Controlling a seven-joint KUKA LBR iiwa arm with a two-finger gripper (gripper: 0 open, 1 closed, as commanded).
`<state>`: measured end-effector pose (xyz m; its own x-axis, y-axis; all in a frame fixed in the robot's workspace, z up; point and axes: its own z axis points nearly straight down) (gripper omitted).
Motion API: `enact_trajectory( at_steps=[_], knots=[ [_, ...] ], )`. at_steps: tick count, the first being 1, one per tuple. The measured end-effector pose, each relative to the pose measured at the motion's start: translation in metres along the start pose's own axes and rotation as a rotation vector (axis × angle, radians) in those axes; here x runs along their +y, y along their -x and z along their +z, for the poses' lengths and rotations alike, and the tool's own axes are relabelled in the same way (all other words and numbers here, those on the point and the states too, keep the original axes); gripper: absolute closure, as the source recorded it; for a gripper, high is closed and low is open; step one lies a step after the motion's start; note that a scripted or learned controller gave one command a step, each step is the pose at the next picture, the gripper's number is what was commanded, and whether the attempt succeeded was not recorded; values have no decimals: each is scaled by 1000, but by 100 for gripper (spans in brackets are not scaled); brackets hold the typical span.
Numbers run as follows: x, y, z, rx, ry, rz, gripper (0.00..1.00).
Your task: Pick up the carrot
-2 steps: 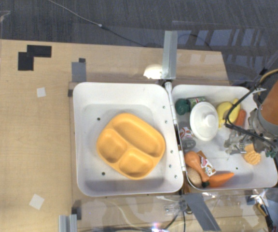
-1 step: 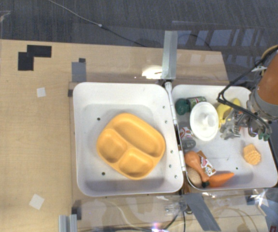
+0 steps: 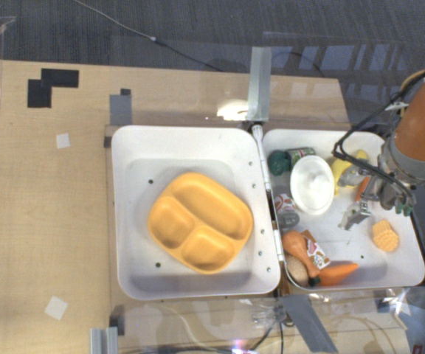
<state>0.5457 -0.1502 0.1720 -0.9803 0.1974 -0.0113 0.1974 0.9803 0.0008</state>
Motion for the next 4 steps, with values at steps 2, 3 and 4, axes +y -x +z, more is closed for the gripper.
enact_trajectory(
  at_steps=[2,3,4],
  knots=[
    [-58,-8,69,-12,-3,-28,100],
    [13,7,0,-4,2,147,100],
    [10,6,2,1,0,151,0]
  ],
)
